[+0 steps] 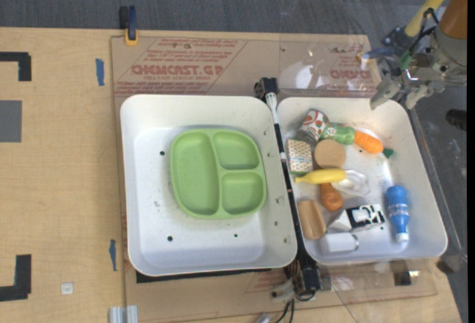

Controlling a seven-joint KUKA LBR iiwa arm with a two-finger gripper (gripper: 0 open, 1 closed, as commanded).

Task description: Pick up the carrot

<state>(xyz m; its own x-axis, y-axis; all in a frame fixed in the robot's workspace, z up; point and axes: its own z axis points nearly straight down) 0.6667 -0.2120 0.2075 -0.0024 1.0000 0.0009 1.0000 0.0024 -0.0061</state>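
Carrot (368,141) lies in right bin (423,188), below the raised jaws.

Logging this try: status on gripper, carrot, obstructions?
Gripper above right bin's far rim, nothing between fingers. Carrot lying in right bin, ungrasped. Green toy touching its left end; blue bottle nearer the camera, apart.

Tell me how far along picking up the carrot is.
Nothing looks done yet: the carrot lies in the right bin near its back edge, beside a green item. In hand: the end effector sits above the bin's back right corner, close to the carrot. Left: descend, grasp and lift.
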